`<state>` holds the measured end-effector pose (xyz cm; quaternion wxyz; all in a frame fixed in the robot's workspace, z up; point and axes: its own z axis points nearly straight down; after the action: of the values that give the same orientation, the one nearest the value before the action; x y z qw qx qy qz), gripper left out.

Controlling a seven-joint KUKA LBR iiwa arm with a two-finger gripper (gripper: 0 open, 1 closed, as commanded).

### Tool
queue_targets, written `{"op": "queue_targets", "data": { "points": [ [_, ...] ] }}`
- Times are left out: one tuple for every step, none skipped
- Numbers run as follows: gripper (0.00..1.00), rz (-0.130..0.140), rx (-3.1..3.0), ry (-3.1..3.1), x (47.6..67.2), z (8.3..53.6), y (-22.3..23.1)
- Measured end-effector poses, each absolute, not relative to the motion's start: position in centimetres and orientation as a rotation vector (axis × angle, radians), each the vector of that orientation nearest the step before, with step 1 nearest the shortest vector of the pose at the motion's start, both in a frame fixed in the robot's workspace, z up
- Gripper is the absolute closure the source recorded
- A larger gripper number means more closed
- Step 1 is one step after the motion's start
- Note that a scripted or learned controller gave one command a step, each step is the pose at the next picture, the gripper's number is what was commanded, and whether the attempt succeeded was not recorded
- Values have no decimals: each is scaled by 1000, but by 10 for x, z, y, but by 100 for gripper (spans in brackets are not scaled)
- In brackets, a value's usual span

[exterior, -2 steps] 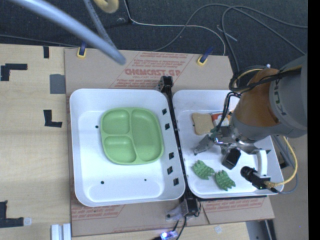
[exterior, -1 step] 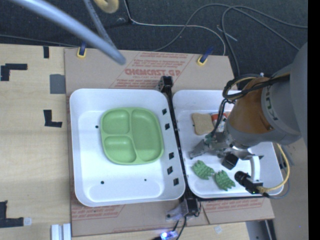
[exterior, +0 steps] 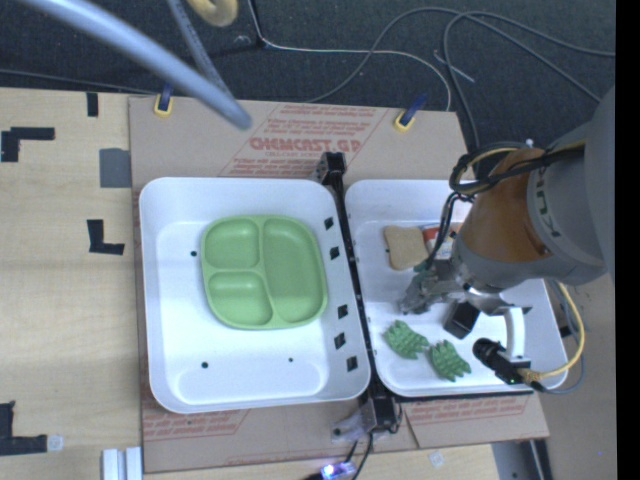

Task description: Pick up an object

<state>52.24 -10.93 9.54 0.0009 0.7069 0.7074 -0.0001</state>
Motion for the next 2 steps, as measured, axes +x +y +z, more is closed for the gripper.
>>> {"op": "queue_targets", "data": {
  "points": [
    [100, 3, 2219, 2223, 519, 138, -105],
    [100, 4, 2218, 2221, 516, 200, -107]
  ]
}}
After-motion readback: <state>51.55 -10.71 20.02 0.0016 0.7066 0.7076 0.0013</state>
